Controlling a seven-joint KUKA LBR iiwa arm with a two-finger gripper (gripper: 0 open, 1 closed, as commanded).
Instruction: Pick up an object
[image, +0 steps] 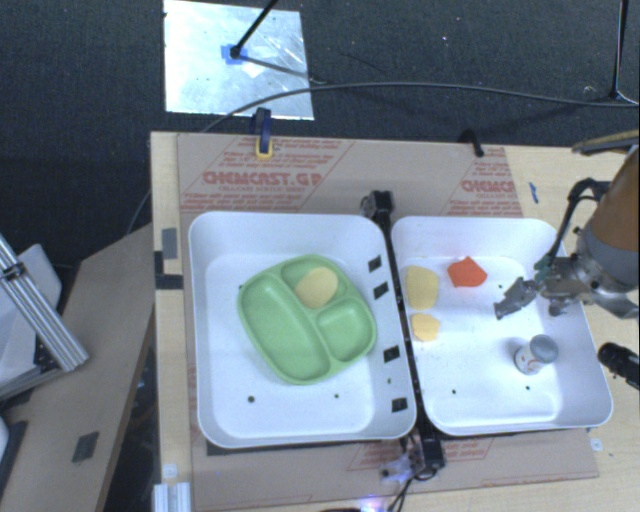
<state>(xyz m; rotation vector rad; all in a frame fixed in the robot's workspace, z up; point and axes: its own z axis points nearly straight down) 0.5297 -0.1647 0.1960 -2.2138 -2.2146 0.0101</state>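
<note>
My gripper (532, 303) hangs over the right part of the right bin (480, 415), reaching in from the right. Its two dark fingers stand apart, open, with only the white bin floor between them. A small grey and white round object (536, 353) lies just below the gripper, apart from it. An orange-red block (466, 271) sits to the gripper's left, near the bin's back. Two yellow pieces lie by the bin's left wall, a larger one (421, 285) and a smaller one (426, 326).
The left bin (225, 400) holds a green divided plate (285, 330) with a pale yellow object (317, 287) in its upper compartment. Black clips run along the wall between the bins (397, 310). Cables cross the dark floor behind the bench.
</note>
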